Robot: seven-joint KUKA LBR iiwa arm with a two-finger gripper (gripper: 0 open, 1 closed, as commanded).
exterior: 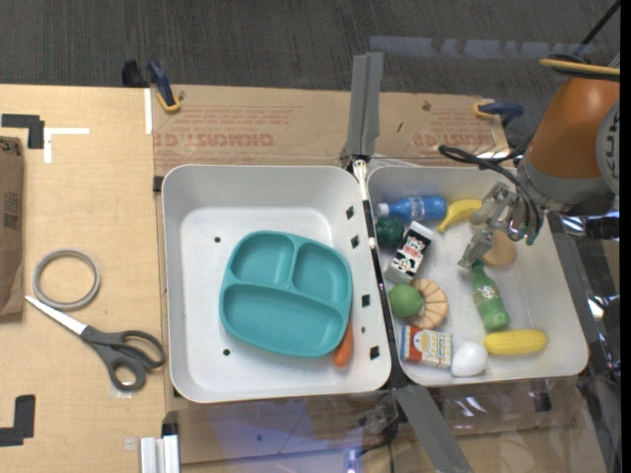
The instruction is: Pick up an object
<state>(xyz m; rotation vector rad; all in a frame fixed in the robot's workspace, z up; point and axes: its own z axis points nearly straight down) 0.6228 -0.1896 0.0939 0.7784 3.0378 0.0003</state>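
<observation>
Item: green bottle (488, 301), right bin (552, 363), long axis running 12 to 6. Pincer (480, 247) sits just at its 12 o'clock; we judge it apparently narrow, holding nothing.

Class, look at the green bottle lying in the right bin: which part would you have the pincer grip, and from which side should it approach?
Grip the green bottle across its middle, coming straight down from above. It lies flat on the right bin floor, its long axis running roughly away from the camera, with bare floor on both long sides. The pincer hangs just above its far end, so probably only a short move is needed.
</observation>
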